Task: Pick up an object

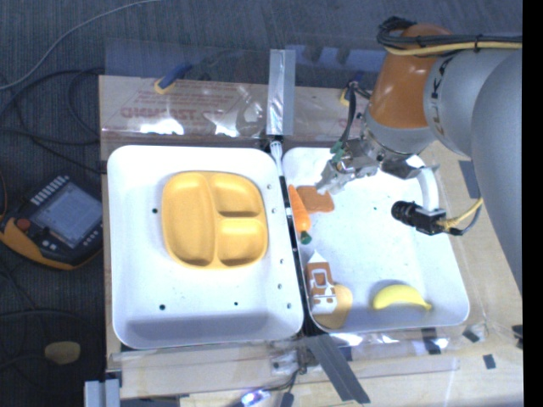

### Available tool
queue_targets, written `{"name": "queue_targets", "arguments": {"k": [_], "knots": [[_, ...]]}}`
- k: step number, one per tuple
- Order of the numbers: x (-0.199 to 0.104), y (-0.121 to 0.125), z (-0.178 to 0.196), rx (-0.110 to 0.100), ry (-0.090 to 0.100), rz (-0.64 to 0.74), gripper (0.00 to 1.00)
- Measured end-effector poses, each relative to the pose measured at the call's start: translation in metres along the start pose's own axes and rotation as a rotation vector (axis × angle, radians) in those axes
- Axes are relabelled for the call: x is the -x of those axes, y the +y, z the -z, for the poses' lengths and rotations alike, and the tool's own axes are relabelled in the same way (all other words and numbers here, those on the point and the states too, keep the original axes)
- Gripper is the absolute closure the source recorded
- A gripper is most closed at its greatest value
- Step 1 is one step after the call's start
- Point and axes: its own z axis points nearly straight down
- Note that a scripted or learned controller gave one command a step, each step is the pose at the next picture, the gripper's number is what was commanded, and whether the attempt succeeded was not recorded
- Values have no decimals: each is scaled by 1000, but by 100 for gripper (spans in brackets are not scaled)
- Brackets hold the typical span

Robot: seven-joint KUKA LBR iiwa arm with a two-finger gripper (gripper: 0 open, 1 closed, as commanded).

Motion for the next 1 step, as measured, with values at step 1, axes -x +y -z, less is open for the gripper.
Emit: {"name": "queue_targets", "arguments": {"k": [1], "knots": [[0,0,0,-1,0,0,0]]}}
